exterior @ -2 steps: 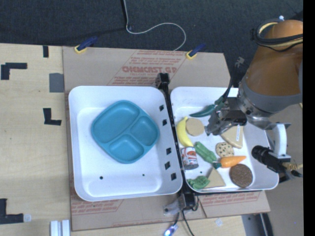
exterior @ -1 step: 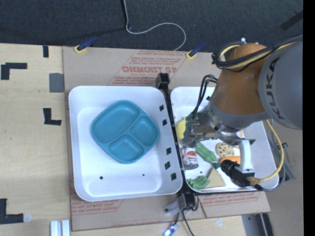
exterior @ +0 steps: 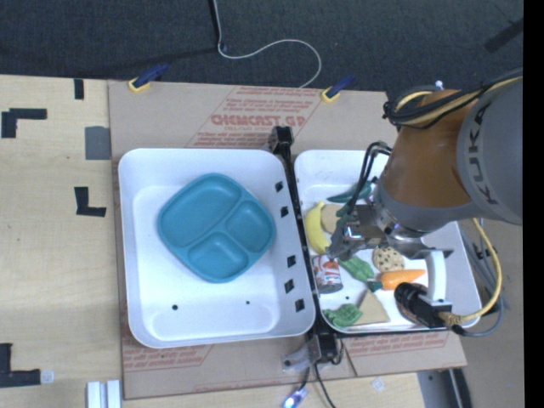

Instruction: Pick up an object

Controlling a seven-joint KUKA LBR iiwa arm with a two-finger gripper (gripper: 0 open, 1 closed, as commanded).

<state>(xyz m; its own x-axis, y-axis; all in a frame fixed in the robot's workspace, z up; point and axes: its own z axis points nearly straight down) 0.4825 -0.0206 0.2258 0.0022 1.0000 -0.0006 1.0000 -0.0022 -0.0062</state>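
Arm [exterior: 459,164] comes in from the right, over the right bin [exterior: 469,266]. Gripper [exterior: 347,238] low in that bin's left-centre, can't tell its state. Objects crowd round it: banana [exterior: 315,226] just left, touching or nearly; can [exterior: 328,274] below-left; green piece [exterior: 359,269] right under it; cookie [exterior: 385,257] and carrot [exterior: 403,277] lower right; green leaf [exterior: 344,316] and tan wedge [exterior: 374,307] near the bottom rim. Nothing visibly held. Left bin [exterior: 144,313] has a blue tray [exterior: 216,226], centre-left of frame.
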